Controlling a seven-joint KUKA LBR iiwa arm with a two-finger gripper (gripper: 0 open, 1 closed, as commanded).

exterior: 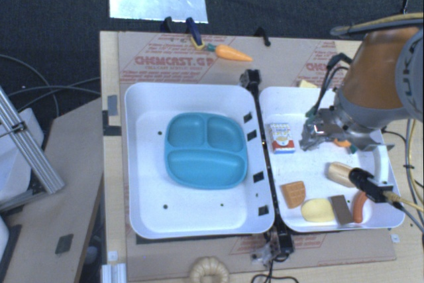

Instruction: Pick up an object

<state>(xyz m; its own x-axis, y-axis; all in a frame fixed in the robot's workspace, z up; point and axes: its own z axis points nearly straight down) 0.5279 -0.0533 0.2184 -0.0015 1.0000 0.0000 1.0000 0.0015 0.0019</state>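
Blue divided plate [205,150] in left bin [142,162]

The bench [218,53] is covered by a brown board printed with red lettering. Two white bins sit on it side by side, touching along a black hinge strip: the left bin [142,162] and the right bin [281,99]. Behind the left bin a toy carrot [228,52] lies on the board, just beside a blue clip [195,32] at the far edge. A pale ring [210,270] lies at the near edge, below the bins.
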